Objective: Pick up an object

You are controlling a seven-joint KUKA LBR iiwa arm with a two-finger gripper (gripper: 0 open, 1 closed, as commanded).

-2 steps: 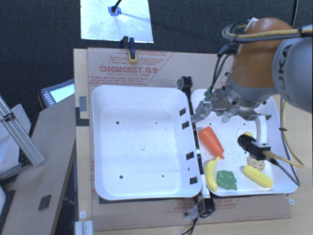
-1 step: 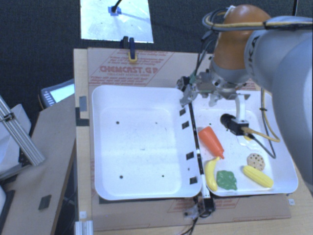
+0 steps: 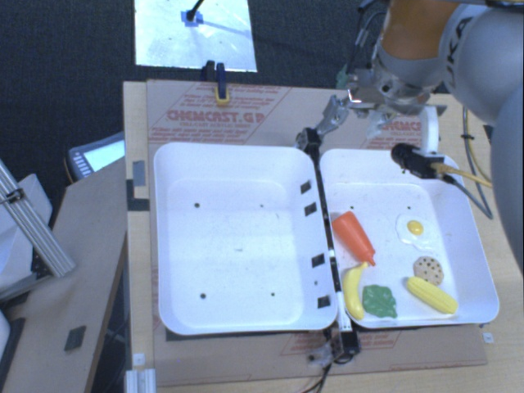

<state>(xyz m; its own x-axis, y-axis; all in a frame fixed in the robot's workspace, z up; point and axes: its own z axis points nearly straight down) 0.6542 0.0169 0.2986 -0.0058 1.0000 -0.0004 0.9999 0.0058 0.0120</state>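
Above the far rim where the two white bins meet, the gripper (image 3: pixel 313 136) hangs at the end of the grey arm (image 3: pixel 485 35), which comes in from the right with its orange band (image 3: pixel 413 24) high in the view. It sits over the bench, just beyond the bins' back corners, well apart from every object, and nothing can be seen held in it; whether it is wide or narrow cannot be told from this angle. All the pickable things lie in the right bin (image 3: pixel 381 199), gathered in its near half. An orange carrot (image 3: pixel 354 234) lies tilted close to the dividing wall, and a yellow banana (image 3: pixel 353 291) stands just below it, nearly touching its thick end. A green leafy piece (image 3: pixel 379 300) sits against the banana's right side. Further right, a fried egg (image 3: pixel 413 228) lies alone, a brown cookie (image 3: pixel 427 269) rests below it, and a yellow corn cob (image 3: pixel 431 295) lies slanted just under the cookie. The left bin (image 3: pixel 237 244) sits alongside, sharing the clipped middle edge.
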